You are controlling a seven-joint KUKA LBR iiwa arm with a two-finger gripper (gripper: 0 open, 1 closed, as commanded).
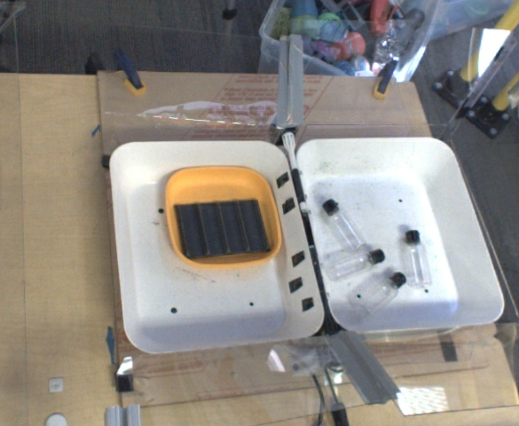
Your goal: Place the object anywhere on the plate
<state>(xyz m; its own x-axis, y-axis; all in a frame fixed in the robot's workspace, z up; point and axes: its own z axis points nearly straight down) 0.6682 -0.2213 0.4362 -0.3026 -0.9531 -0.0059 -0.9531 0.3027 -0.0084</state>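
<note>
Four clear vials with black caps (348,233) are seen lying in the right bin (436,162), well apart from the orange plate (219,180) in the left bin (144,300). No vial has been picked yet. The pincer's state cannot be told. A grasp on one vial is judged to be called for next.

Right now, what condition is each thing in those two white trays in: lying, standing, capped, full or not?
Left bin: holds the orange plate.
Orange plate: flat in the bin, a dark ribbed block on it.
Dark ribbed block: lying flat on the plate.
Right bin: holds four clear vials.
Clear vials: all lying on their sides, black caps on; contents cannot be told.
</note>
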